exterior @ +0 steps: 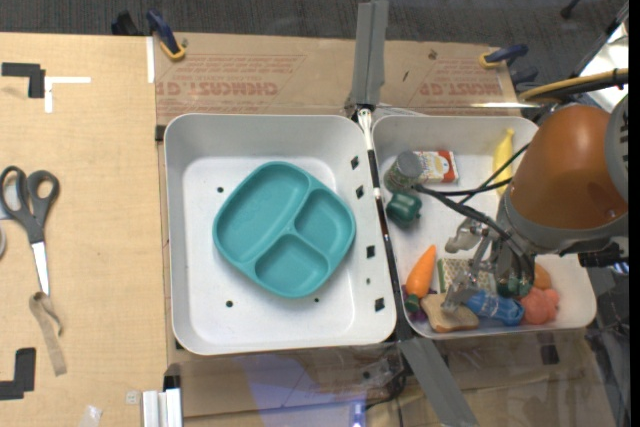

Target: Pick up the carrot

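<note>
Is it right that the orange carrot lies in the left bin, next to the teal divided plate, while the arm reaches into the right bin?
Not quite. The carrot lies in the right bin, among the other small items, near the gripper. The teal divided plate sits by itself in the left bin. The arm does reach into the right bin. The camera view shows it.

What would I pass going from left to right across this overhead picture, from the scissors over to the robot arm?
Scissors → teal divided plate in the left bin → carrot in the right bin → orange band of the robot arm.
</note>
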